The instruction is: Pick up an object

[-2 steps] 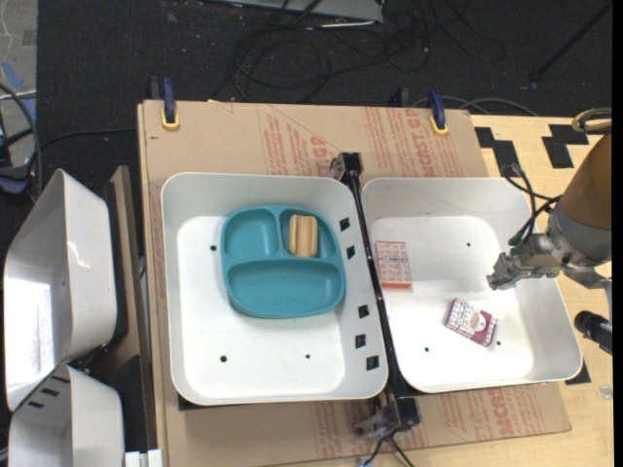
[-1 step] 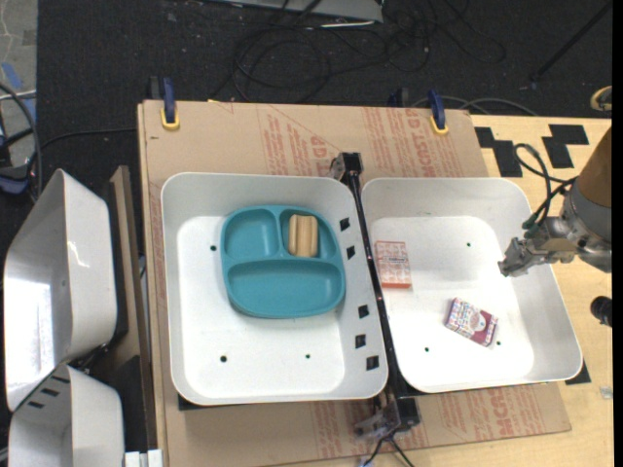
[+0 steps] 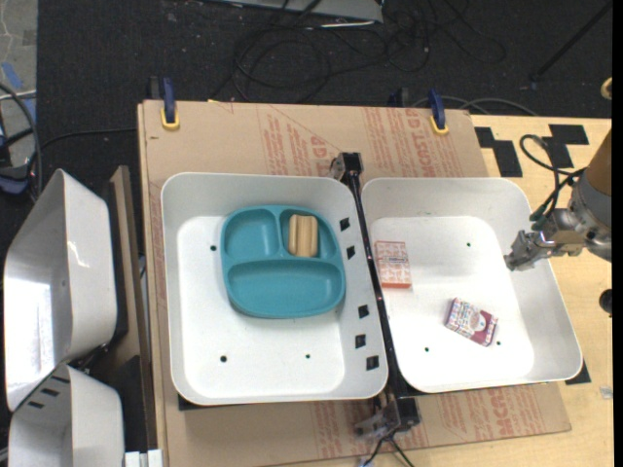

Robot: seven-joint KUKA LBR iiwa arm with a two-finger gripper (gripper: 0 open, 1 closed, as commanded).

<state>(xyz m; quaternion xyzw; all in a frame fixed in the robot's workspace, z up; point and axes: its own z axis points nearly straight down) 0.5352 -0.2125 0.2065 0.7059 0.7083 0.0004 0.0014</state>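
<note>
Nothing is picked up yet. The gripper (image 3: 518,256) is seen at the right bin's (image 3: 506,373) right edge, but whether it is apart or together cannot be told. A purple packet (image 3: 471,321) lies near it, and a pink box (image 3: 393,264) lies further left.

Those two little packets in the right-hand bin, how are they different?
The pink-and-white packet lies near the divider, squared up with the right bin; the purple packet sits nearer the front, turned at a slant. The first is pale, the second darker. Both are small, flat, and lie apart from the gripper.
</note>
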